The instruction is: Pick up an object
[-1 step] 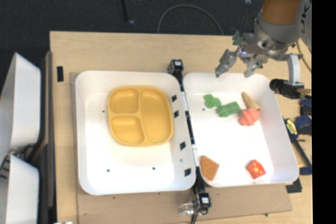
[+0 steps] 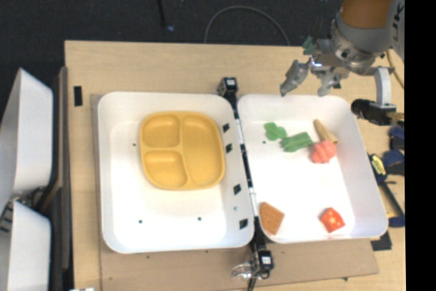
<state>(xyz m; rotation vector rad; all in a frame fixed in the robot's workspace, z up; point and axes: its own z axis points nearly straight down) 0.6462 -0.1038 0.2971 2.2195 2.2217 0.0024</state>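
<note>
My gripper [image 2: 310,83] hangs open over the far rim of the right bin [image 2: 354,215], with nothing between its fingers. Below it in that bin lie a green toy piece [image 2: 289,138] and a pink ice-cream-like toy with a tan cone [image 2: 323,145]. Nearer the front edge sit a small red block [image 2: 332,219] and an orange waffle-like wedge [image 2: 272,217]. All of these objects rest apart from the gripper.
The left bin [image 2: 122,215] holds a yellow divided plate [image 2: 182,149]. A black-clipped divider [image 2: 240,167] runs between the bins. Black and blue tools [image 2: 385,146] lie on the bench by the right bin's right side. A cable loops on the dark floor behind.
</note>
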